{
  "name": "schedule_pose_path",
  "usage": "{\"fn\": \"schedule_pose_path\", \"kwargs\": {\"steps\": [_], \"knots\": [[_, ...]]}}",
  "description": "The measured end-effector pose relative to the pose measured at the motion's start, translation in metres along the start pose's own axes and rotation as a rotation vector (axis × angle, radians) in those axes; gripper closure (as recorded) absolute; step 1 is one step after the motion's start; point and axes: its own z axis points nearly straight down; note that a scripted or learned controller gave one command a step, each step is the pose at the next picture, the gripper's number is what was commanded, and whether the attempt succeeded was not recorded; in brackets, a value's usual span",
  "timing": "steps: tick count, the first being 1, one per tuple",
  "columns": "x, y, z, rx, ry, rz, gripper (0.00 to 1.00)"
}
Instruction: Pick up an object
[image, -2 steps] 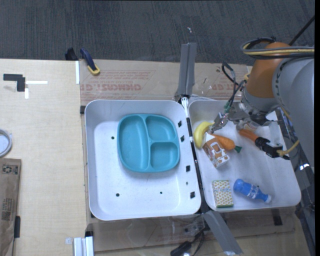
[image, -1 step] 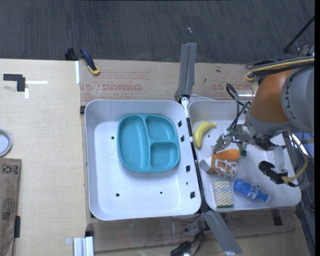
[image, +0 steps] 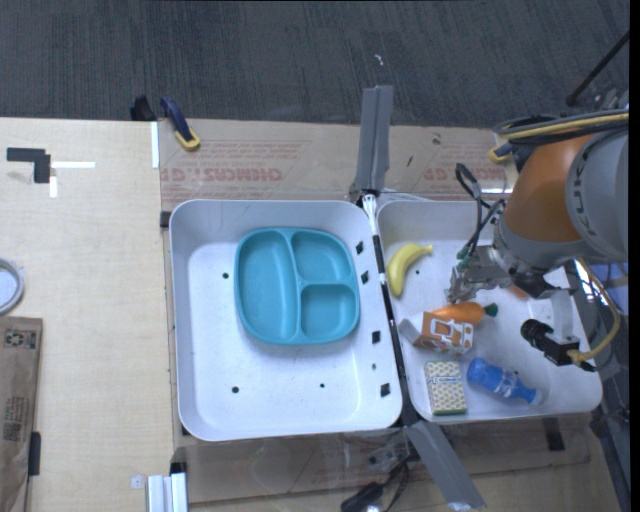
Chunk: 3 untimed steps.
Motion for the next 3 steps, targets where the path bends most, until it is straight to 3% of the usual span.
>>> {"fn": "schedule_pose_path", "kwargs": {"steps": [1, 2, 3], "knots": [[0.051, -0.042, -0.091, -0.001, -0.001, -0.076, 1.00], [0.051, -0.043, -0.091, 0.000, 0.000, -0.075, 0.00], [0.007, -0.064, -0.013, -0.016, 0.001, 0.266, 0.00]]}}
